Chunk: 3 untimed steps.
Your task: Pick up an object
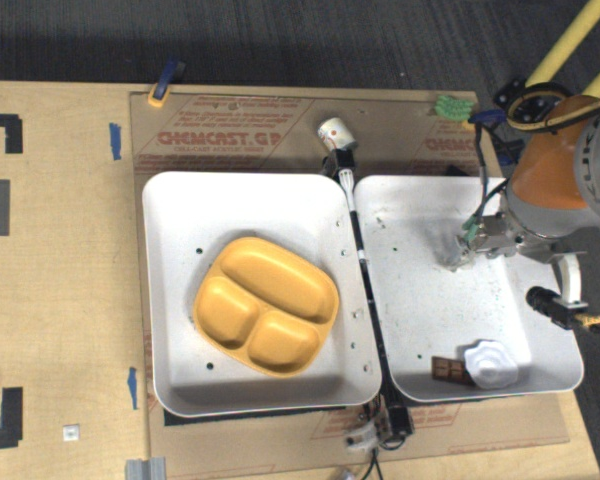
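Note:
A yellow three-compartment plate (267, 305) lies upside down in the left bin (170, 268). In the right bin (420, 298), a small brown block (447, 370) and a crumpled white object (490, 363) sit close together by the front wall. My gripper (467, 246) reaches in from the right and hangs low over the upper middle of the right bin, well behind the brown block and the white object. Nothing is visibly held in it.
The grey arm with its orange band (550, 173) covers the right bin's far right corner. A black part of the arm (553, 308) juts over the bin's right wall. A small white-capped fixture (334, 134) stands behind the seam between the bins.

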Each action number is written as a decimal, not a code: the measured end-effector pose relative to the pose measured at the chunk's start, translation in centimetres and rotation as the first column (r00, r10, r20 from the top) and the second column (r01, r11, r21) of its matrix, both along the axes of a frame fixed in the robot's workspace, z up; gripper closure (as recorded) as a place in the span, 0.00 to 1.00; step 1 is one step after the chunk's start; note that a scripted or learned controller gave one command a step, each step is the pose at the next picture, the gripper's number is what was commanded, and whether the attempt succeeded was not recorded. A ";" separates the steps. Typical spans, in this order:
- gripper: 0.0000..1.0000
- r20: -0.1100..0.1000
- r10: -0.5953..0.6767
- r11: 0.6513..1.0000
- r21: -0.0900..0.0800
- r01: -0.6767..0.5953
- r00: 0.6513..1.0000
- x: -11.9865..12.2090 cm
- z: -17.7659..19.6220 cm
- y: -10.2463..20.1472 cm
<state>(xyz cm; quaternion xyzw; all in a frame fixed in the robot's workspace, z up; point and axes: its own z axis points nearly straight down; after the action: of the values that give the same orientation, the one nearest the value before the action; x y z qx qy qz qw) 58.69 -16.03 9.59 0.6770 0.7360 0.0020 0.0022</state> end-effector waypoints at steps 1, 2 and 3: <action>1.00 -0.005 -0.272 0.962 0.000 0.272 0.962 0.3 5.7 2.5; 1.00 -0.005 -0.262 0.965 -0.001 0.262 0.965 -2.3 9.7 -4.5; 0.00 -0.005 -0.261 0.965 -0.001 0.261 0.965 -2.3 9.7 -4.4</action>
<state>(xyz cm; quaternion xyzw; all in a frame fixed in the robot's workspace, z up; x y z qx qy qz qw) 56.44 -20.40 19.28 0.7681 0.6403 -0.0001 0.0005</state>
